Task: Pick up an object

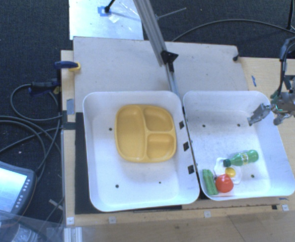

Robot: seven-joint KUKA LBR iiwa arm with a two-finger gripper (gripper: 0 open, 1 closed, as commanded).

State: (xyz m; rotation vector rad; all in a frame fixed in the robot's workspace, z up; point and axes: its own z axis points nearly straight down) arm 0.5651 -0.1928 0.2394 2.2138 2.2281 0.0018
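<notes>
Two white bins side by side on bench. Left bin (99,185) holds yellow divided plate (145,133), centred. Right bin (273,150) holds cluster at 6 o'clock: green bottle (242,158), fried-egg toy (229,171), red tomato (224,184), green pod (209,182). Gripper (266,114) at 2 o'clock of right bin, fingers apart, nothing between them, well apart from cluster.

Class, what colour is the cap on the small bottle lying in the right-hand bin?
Green, like the small plastic bottle itself; the camera view shows it best.
</notes>
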